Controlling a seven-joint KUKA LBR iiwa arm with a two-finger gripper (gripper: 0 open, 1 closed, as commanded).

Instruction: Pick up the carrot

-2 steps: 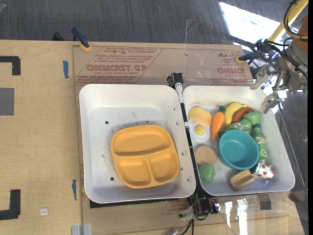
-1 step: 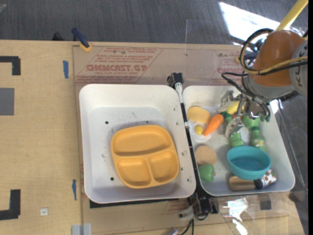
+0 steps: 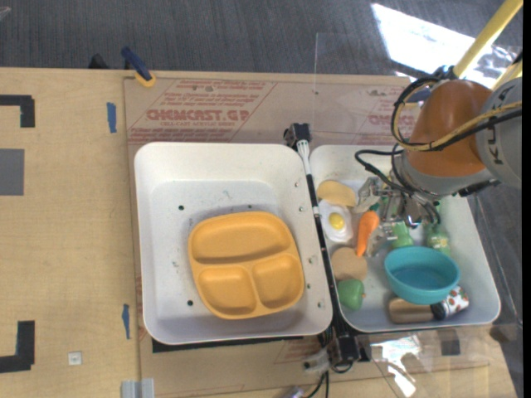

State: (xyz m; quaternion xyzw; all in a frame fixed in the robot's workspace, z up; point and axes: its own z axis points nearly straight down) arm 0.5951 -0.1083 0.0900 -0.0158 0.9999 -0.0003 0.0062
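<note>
So the carrot (image 3: pixel 364 232) is sitting in the right bin (image 3: pixel 485 293), near its left wall, standing roughly on end with the orange body pointing down toward a tan round piece (image 3: pixel 348 264). A fried egg toy (image 3: pixel 335 220) is just to its left and a pale potato-looking thing (image 3: pixel 337 192) is above that. The gripper (image 3: pixel 390 215) is right beside the carrot's top end, maybe touching it, but there's too much metal and cable clutter to say if it's got a grip, so I can't tell its state. My guess is it's lined up there for the grab.

The rest of that bin is crowded: a teal bowl (image 3: pixel 421 274), green bits, a green pepper-like piece (image 3: pixel 350 292), and a brown bottle shape (image 3: pixel 412 310) at the bottom.

The left bin (image 3: pixel 166 181) just holds a yellow divided tray (image 3: pixel 246 262). Both bins rest on a cardboard sheet (image 3: pixel 207 106) over a wooden bench (image 3: pixel 58 222), with dark grey carpet (image 3: pixel 207 15) behind.
</note>
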